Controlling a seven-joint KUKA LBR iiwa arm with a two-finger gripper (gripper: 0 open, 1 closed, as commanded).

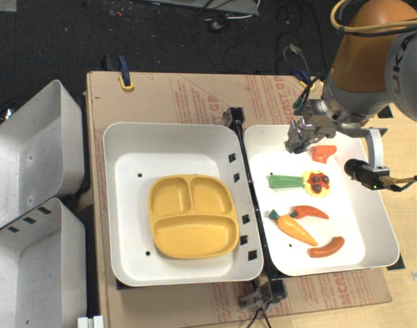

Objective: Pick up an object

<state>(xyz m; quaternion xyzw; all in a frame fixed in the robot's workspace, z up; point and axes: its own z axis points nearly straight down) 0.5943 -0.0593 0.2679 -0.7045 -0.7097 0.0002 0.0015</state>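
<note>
Two white bins sat side by side on the counter (195,91). The left bin (123,203) held a yellow divided plate (193,216). The grey arm (372,53), orange-banded, reached in from the right above the far end of the right bin (379,241). Its pincer (299,141) hung over that bin's far left corner, just beside a small orange-red piece (323,154); whether it was wide or narrow could not be told, and nothing showed between its tips. Nearer in that bin lay a green-handled toy with a yellow flower head (301,181), a carrot (294,228), a red chili (310,212) and a sausage (326,247), each apart from the pincer.
</note>
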